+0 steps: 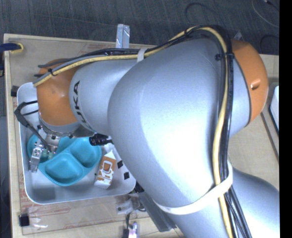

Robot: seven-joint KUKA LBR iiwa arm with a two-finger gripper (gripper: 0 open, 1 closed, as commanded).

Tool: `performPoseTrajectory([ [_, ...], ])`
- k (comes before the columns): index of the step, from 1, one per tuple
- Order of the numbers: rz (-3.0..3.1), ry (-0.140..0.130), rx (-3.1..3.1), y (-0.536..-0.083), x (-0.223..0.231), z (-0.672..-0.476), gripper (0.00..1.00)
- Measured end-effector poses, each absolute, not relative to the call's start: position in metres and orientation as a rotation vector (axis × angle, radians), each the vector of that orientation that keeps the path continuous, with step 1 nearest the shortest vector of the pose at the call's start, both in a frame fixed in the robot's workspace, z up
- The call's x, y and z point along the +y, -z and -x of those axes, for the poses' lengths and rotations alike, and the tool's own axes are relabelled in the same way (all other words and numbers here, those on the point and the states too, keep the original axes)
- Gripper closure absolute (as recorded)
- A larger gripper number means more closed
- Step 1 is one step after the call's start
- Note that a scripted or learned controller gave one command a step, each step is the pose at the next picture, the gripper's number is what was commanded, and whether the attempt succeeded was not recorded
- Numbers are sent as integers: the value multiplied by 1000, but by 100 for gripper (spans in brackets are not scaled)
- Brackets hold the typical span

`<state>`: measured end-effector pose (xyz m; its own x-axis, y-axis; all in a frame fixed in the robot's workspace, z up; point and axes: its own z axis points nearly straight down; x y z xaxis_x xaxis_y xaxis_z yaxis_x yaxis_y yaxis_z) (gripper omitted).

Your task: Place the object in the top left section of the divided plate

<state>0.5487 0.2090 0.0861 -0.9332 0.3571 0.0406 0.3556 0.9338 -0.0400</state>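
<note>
The big grey arm (185, 128) is hogging most of the shot, leaning over the left white bin (46, 195) on the table (12, 148). The end effector (36, 155) is hanging over the left edge of the blue divided plate (69, 165). Honestly can't tell its grip state. An orange-and-white carton (105, 170) is lying just beside the plate's right side, inside the bin.

Grey arm (185, 128) over white bin (46, 195) with blue divided plate (69, 167).
</note>
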Motion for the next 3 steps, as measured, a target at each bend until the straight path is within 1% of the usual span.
performPoseTrajectory([
  [1, 478, 0, -3104, -143, 189, -620, 0],
  [2, 518, -5, -3094, -124, 180, -517, 0],
  [3, -84, -1, -3141, -190, 220, -585, 0],
])
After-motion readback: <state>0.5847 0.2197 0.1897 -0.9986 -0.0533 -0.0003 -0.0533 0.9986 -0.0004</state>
